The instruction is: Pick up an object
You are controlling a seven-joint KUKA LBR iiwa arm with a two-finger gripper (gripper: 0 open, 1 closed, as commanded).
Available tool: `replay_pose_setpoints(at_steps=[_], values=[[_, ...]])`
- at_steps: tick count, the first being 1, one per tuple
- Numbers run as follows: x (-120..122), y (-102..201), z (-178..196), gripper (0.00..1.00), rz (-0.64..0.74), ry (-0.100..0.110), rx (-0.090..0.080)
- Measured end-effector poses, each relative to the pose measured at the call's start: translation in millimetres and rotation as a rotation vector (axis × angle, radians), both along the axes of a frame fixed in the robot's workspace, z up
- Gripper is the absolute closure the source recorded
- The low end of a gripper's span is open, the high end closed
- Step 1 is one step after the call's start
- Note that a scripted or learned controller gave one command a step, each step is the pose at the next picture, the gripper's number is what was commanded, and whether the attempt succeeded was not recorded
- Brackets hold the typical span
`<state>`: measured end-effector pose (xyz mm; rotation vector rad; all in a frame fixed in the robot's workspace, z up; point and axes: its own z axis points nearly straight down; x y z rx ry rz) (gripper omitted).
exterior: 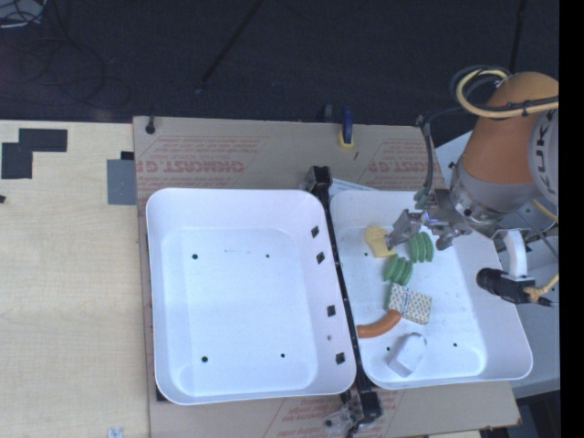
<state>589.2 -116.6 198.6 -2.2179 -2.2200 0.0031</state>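
Gripper (422, 231) low over the right shallow white bin (497, 359), metal fingers spread apart around the top of a ribbed green plastic piece (421, 247); perhaps touching it, hard to say. Just left, a pale yellow soft lump (376, 241). Below, a second green ribbed piece (397, 269), a speckled square pad (411, 305), an orange sausage-shaped toy (378, 326) and a white block (406, 354).

Two white bins (239, 210). Right bin: yellow block (376, 240), two green ridged pieces (421, 247) (397, 269), white-and-tan speckled pad (411, 305), orange sausage (378, 326), white cup (406, 354). Arm (511, 121) grey with orange band. Bench (64, 281) pale wood; cardboard (237, 158) brown with red lettering.
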Motion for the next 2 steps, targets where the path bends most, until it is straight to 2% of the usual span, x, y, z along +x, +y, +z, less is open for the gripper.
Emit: replay_pose_setpoints(at_steps=[1, 2], values=[[-3, 22, -98, 0.00, -0.002, -0.006, -0.001], [54, 30, -106, 0.00, 0.001, -0.013, -0.005]])
